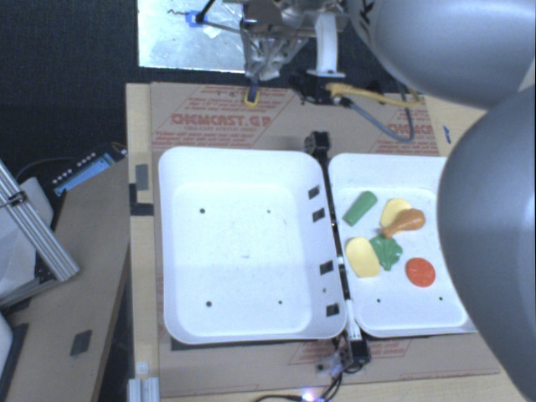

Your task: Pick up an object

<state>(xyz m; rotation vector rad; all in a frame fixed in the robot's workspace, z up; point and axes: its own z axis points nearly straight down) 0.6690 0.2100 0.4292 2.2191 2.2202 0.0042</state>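
On a bench seen from above at a slant, two shallow white bins sit side by side on a brown cardboard sheet (218, 117) printed with red lettering. The left bin (180, 249) is the larger of the two in view. The right bin (427, 321) holds five small toy food pieces, gathered in its middle.

There is one green oblong piece (360, 208), its long axis running on a diagonal from lower left to upper right. Just right of it lies one yellow and orange piece (400, 218), shaped like a drumstick, its narrow orange end pointing right. Below these sits one yellow rounded piece (363, 257), its long axis tilted from upper left to lower right. One dark green leafy piece (388, 250) touches the yellow piece's right side. One red round piece (420, 272) lies just to the lower right of the leafy one, slightly apart.

The grey robot arm (477, 166) fills the upper right and right edge, very close to the camera. Its gripper (266, 64) hangs near the top centre, well apart from both bins, tips pointing down toward the cardboard. Whether it is spread or pressed together cannot be told, and nothing is seen held in it.
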